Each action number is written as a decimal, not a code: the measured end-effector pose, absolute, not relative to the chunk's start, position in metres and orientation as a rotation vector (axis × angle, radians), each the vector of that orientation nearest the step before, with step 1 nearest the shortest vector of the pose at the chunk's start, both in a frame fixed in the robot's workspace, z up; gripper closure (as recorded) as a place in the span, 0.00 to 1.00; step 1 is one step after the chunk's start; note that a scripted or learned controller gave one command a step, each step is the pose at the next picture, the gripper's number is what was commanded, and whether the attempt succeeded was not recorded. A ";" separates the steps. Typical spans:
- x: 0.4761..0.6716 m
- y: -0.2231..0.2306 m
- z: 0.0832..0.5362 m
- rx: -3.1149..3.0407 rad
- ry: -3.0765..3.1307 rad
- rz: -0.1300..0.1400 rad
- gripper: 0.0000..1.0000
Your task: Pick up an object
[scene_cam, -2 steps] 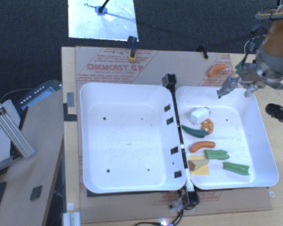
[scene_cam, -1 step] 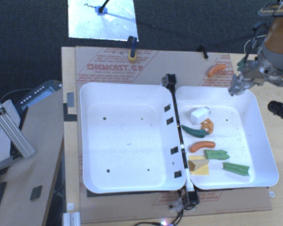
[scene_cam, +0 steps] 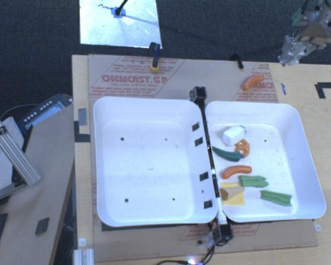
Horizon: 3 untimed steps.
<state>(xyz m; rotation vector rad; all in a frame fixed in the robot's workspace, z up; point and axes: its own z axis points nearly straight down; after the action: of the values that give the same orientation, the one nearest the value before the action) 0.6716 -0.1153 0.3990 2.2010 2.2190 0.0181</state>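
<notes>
**White bin at lower right holds the pickings, well apart from the raised tool**

White plastic forms both shallow bins on the worktop (scene_cam: 83, 164), and the task's things are gathered in the right bin (scene_cam: 298, 120), toward its left half. The tool (scene_cam: 295, 44) is seen at the upper right of the frame, above the worktop's far edge and outside the bin; whether it is open or closed cannot be told at this size, and nothing is seen between its tips.

From the tool, the cluster lies down and to the left in the frame. Nearest to it in the cluster is a white block (scene_cam: 232, 134), with a small orange curl (scene_cam: 243, 147) touching or just beside it. Below these a dark green pepper (scene_cam: 227, 154) and an orange sausage (scene_cam: 235, 171) are laid, each with its long axis roughly across the frame. Further down, a yellow wedge (scene_cam: 232, 194), a green pod (scene_cam: 254, 181) and a second green piece (scene_cam: 276, 197) are found, the last tilted slightly downward to the right.

A stray orange sausage (scene_cam: 253, 81) is left on the worktop outside the bin, closest of all to the tool, its axis tilted up to the right.

A descent toward the lower left is judged to be called for, with the tips set across an item's short side.
</notes>
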 end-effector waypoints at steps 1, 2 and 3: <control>0.668 -0.170 0.404 2.220 2.216 0.003 1.00; 0.669 -0.178 0.472 2.212 2.218 0.008 1.00; 0.668 -0.113 0.317 2.219 2.239 -0.007 1.00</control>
<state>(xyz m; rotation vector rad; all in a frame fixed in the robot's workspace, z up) 0.6677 -0.1132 0.3165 2.2193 2.2388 -0.0071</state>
